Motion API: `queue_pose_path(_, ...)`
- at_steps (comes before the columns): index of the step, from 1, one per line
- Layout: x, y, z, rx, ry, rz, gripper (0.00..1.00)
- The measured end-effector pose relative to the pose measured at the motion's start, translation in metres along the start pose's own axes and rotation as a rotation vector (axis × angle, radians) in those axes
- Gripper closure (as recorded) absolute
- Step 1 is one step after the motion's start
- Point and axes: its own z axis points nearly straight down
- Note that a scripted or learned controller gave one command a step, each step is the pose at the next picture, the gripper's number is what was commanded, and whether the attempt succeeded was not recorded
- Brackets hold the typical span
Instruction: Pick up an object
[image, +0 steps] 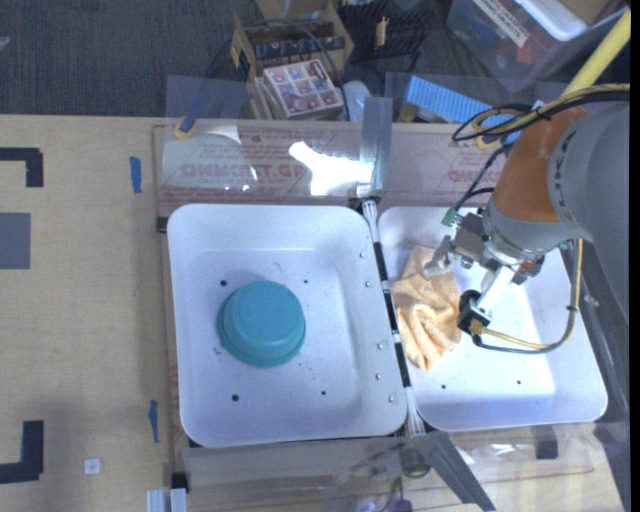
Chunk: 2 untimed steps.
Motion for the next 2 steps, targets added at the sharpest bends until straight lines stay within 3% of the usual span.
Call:
queue_pose_path(1,-0.013,0.005,0.027,-0.01,0.004,-0.424,0.0)
queue_pose_path(2,-0.037,-0.055,0.027,-0.013,0.003,-0.569,0.0)
